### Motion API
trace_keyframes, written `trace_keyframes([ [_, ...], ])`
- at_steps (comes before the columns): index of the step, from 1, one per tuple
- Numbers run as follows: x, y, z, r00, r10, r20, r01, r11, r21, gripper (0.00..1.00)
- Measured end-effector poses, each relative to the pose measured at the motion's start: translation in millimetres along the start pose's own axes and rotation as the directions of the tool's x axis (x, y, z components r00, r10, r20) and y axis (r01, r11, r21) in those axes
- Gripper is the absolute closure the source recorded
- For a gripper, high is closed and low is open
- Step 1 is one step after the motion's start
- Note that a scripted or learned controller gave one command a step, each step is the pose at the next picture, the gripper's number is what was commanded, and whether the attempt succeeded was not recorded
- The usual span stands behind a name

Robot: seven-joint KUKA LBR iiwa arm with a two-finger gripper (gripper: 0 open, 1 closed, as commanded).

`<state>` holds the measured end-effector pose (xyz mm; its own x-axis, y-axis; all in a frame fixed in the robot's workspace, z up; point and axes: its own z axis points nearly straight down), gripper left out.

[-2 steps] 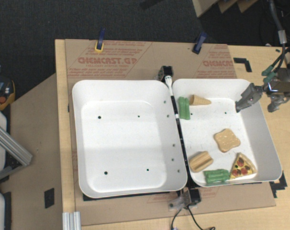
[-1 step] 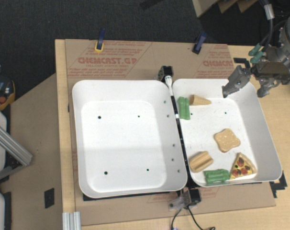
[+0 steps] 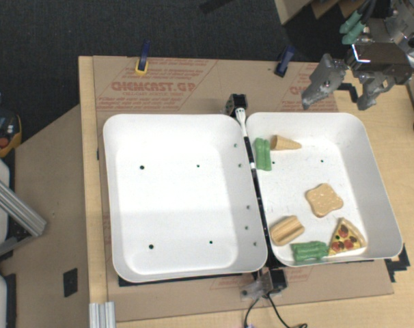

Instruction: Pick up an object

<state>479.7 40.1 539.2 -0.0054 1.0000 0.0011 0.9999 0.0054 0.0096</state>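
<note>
Gripper (image 3: 345, 86) wide open, empty, above bench (image 3: 98, 251)

Glossy smooth white plastic bins (image 3: 173, 132), matt brown cardboard sheet (image 3: 98, 87) w/ red print.

Gripper (image 3: 343, 87) above right bin's (image 3: 371, 149) far rim; all five items below it, left bin (image 3: 118, 183) further left.

text: "CHEMCAST GP", red print | on: brown cardboard sheet (image 3: 159, 80) under the bins, far-left part | second red print, far-right part: too blurred to read
</note>
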Motion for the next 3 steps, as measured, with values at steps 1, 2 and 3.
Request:
trace_keyframes([
  [1,-2,0,-7,1.000,0.004,0.002,-0.004,1.000,0.004,1.00],
  [2,-2,1,-17,1.000,0.003,0.002,-0.003,1.000,0.001,1.00],
  [3,-1,2,-28,1.000,0.002,0.001,-0.002,1.000,-0.004,1.00],
])
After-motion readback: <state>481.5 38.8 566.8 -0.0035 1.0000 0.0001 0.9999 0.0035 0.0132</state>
